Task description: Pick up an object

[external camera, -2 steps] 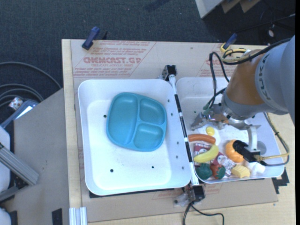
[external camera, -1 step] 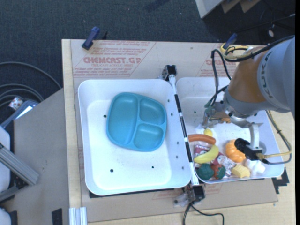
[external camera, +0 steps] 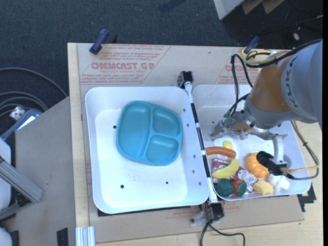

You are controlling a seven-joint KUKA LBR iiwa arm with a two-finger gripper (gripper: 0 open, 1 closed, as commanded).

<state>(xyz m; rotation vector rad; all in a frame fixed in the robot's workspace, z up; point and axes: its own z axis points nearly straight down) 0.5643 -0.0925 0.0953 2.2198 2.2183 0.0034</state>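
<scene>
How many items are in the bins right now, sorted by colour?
Blue: 1, the divided plate in the left bin.
Yellow: 2, the banana and a corn-like piece.
Orange: 1, a round fruit.
Red-orange: 1, the hot dog.
Green: 1, a round piece.
Small mixed pieces in the right-bin pile: too cluttered to count.
Total: 6 clearly visible.

Divided plate [external camera: 149,133] in left bin [external camera: 102,183], toy food pile [external camera: 241,173] in right bin [external camera: 205,94] near corner, arm [external camera: 282,91] above it

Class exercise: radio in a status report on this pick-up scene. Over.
Pincer low in right bin, grip state unreadable. Toy food heaped at bin's near end, nothing seen held. Blue plate alone in left bin.
</scene>
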